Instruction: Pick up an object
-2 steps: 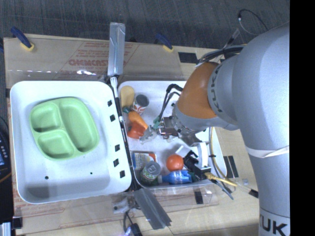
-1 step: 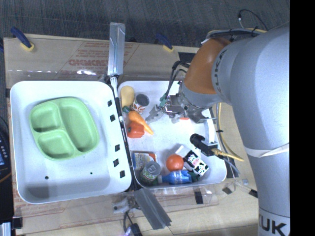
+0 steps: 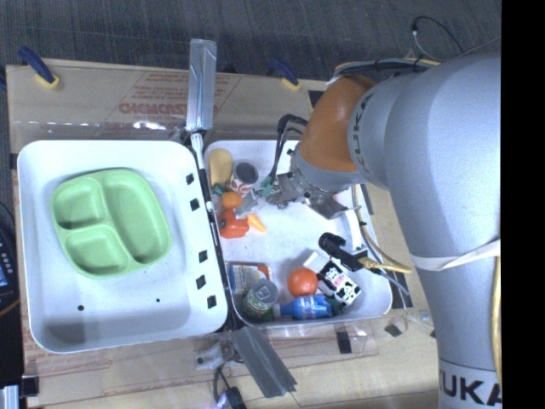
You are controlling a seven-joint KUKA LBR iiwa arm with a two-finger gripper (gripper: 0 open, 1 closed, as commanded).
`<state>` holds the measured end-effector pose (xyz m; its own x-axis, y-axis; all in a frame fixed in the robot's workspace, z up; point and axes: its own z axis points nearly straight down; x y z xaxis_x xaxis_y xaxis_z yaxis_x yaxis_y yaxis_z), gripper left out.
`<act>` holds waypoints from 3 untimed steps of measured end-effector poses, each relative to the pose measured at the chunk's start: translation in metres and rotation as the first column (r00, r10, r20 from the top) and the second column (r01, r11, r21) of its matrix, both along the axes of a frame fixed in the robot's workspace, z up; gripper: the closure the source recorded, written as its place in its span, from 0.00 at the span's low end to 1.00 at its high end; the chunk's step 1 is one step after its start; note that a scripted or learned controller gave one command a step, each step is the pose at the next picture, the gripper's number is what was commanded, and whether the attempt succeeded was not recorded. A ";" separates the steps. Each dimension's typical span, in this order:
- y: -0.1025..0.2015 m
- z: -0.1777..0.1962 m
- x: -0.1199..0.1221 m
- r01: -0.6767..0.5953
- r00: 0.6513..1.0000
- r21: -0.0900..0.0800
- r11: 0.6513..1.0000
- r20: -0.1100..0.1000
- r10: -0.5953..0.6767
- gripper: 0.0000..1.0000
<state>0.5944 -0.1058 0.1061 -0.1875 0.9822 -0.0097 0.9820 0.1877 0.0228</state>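
Observation:
The right bin (image 3: 300, 220) holds several small objects. A pale yellow piece (image 3: 220, 164) and a grey can (image 3: 245, 173) lie at its far left corner. Just below them are a small orange item (image 3: 231, 200), a red piece (image 3: 232, 225) and an orange carrot-like piece (image 3: 256, 222). My gripper (image 3: 272, 191) hangs low over this cluster, just right of the grey can and the orange item. The grey arm with its orange band (image 3: 328, 135) covers the bin's far right part.
Along the right bin's near edge lie a printed box (image 3: 247, 274), a can (image 3: 261, 295), an orange ball (image 3: 301, 281), a blue bottle (image 3: 306, 308) and a black-and-white spotted item (image 3: 342, 285). The left bin (image 3: 102, 313) holds a green divided plate (image 3: 109, 220).

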 end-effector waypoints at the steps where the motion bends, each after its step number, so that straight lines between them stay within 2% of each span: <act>1: -0.066 -0.014 -0.041 0.102 0.994 0.006 0.995 -0.028 -0.102 0.00; 2: -0.054 0.040 0.014 -0.354 0.935 0.004 0.935 -0.024 0.354 0.00; 3: 0.057 0.087 0.023 -0.594 0.804 0.004 0.804 -0.023 0.594 0.00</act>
